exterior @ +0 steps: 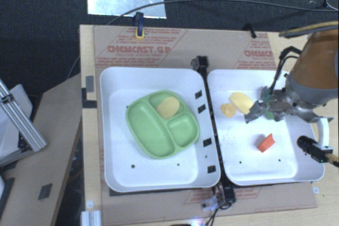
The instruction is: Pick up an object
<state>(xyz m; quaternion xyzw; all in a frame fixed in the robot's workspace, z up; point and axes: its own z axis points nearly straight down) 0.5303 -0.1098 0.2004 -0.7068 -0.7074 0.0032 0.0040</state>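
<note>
We see the hand [254, 113] low over the right bin [249, 169], but we cannot tell how it is set or whether it has hold of anything. Two yellow pieces [237, 103] lie just beside it, toward the left bin [114, 129]. An orange piece [266, 142] rests nearer us, apart from the hand. The left bin carries a green divided plate [159, 129] with a yellow item [169, 107] in one compartment.
</note>
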